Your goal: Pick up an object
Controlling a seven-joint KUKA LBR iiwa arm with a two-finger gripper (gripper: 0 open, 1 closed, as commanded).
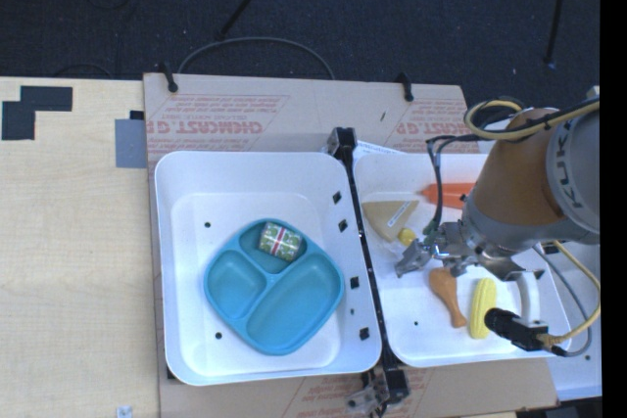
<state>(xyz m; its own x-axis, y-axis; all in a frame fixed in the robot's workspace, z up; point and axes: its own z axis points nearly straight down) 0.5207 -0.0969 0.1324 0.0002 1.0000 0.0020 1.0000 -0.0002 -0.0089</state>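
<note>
Lying nearest in the right bin (421, 348), the corn (481, 306) and an orange drumstick (449, 295) look light, stiff and smooth; the corn's middle seems the surest hold. Just beyond, the hand (419, 255) hangs low over the bin floor; whether it is clenched, I cannot tell. Farther left, a blue plate (284, 308) carries a small can (279, 241).

Two white bins (186, 201) sit side by side: one blue divided plate (272, 287) and one small can (279, 241) at left; one corn cob (481, 306), one carrot (449, 196) at right.
</note>
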